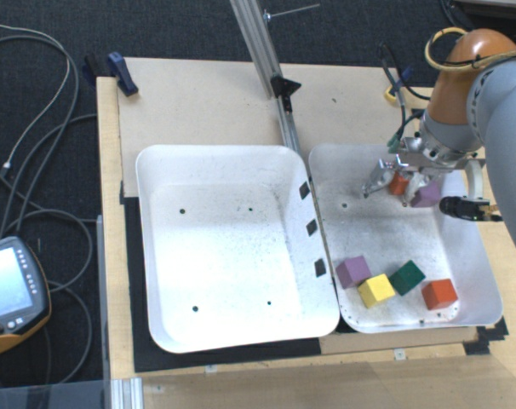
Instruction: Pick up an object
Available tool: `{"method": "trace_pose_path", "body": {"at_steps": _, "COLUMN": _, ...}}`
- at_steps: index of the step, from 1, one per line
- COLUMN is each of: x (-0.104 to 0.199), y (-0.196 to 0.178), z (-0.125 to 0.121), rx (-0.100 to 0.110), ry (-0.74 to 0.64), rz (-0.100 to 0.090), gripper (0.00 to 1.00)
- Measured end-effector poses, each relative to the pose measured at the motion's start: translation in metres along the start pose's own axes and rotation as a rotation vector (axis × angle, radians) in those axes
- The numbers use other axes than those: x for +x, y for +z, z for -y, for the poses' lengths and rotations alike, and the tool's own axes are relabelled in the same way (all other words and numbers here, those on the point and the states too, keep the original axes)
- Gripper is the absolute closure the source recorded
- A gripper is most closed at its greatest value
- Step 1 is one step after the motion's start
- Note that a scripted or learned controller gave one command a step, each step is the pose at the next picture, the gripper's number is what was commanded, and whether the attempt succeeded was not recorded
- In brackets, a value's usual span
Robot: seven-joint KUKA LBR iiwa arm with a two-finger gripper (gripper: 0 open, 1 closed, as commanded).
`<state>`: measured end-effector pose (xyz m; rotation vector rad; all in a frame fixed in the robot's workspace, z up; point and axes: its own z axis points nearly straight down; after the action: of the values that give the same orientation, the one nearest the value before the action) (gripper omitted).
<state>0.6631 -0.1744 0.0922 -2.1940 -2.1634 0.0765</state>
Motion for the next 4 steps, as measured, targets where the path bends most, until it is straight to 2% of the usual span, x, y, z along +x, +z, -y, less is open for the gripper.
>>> {"method": "trace_pose_path", "body": {"at_steps": 1, "x": 0.009, "y": -0.001, "z": 0.01, "rx": -0.037, "ry": -0.004, "rz": 0.005, "gripper": 0.0}}
{"method": "trace_pose_path", "body": {"at_steps": 2, "x": -0.012, "y": 0.0, "z": -0.001, "rx": 0.004, "ry": -0.002, "rz": -0.014, "gripper": 0.0}}
{"method": "trace_pose_path", "body": {"at_steps": 3, "x": 0.07, "y": -0.004, "z": 0.036, "rx": -0.071, "ry": -0.02, "rz": 0.002, "gripper": 0.0}}
{"method": "trace_pose_path", "body": {"at_steps": 4, "x": 0.034, "y": 0.0, "z": 0.001, "rx": 0.002, "ry": -0.004, "rz": -0.011, "gripper": 0.0}}
